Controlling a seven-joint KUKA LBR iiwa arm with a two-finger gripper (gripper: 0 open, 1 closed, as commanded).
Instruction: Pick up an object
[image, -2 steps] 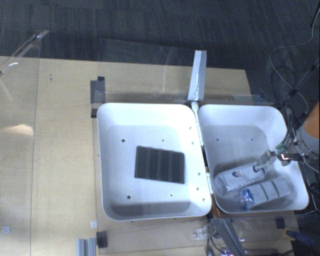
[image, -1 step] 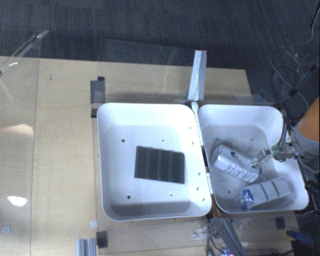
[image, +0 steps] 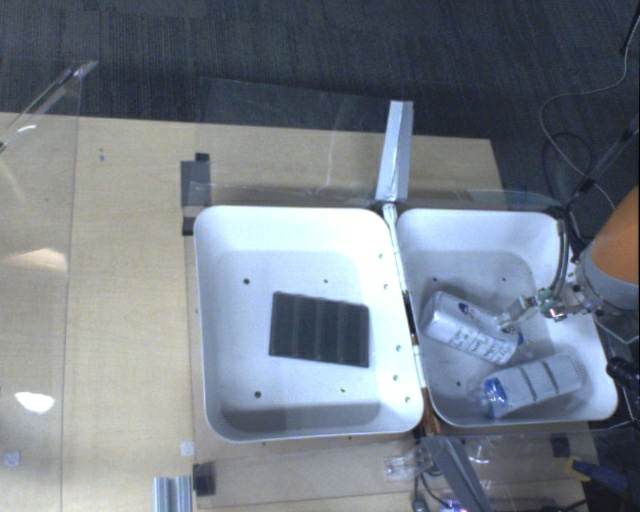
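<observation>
While reaching in from the right: two-finger gripper (image: 530, 308), fingers' state impossible to tell, low in shallow white right bin (image: 480, 235) over crumpled white labelled packet (image: 468, 330), beside clear blue-capped plastic bottle (image: 530, 385); dark ribbed rectangular pad (image: 320, 328) flat in white left bin (image: 230, 250).

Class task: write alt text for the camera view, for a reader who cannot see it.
Two white bins sit side by side on a wooden bench. The right bin holds two plastic bottles, with the gripper reaching in from the right; the left bin holds a dark ridged mat.
</observation>
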